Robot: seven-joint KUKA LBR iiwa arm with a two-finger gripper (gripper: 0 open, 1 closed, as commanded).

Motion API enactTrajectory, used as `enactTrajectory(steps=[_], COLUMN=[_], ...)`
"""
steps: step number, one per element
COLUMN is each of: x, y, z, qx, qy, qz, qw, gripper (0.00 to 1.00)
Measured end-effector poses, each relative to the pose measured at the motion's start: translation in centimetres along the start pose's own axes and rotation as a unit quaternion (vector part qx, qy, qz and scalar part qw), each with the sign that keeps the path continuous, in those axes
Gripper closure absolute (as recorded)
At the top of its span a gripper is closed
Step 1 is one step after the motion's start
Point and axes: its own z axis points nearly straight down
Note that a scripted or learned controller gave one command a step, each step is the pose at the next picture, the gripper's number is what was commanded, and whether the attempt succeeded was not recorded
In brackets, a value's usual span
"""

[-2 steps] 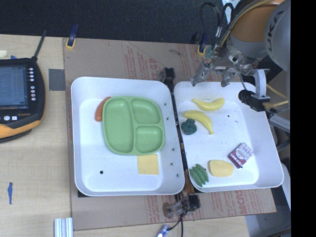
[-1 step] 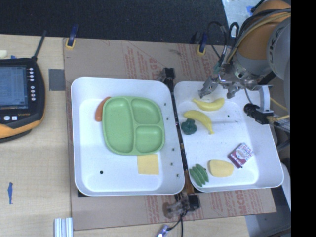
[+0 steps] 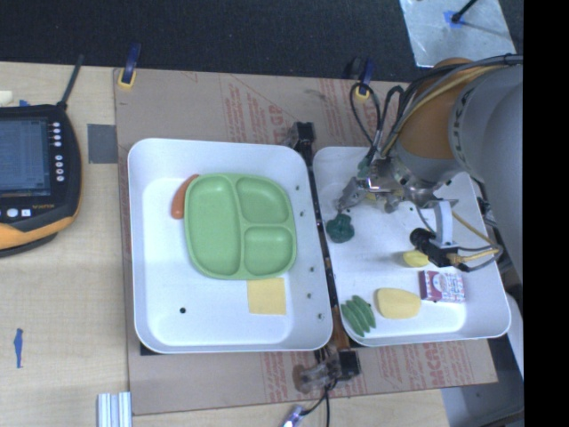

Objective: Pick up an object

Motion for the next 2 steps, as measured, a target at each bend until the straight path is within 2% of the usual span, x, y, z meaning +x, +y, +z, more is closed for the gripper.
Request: enactTrajectory(steps=[1,2], x=[-3.5,-8.5], y=[3.0,3.0], z=[0.1,-2.4], qx=[0.001,0.000], qy=[0.000,-0.001], qz=[0.001,0.000], qw=[1.0000,1.0000], gripper=[0.00,0.00])
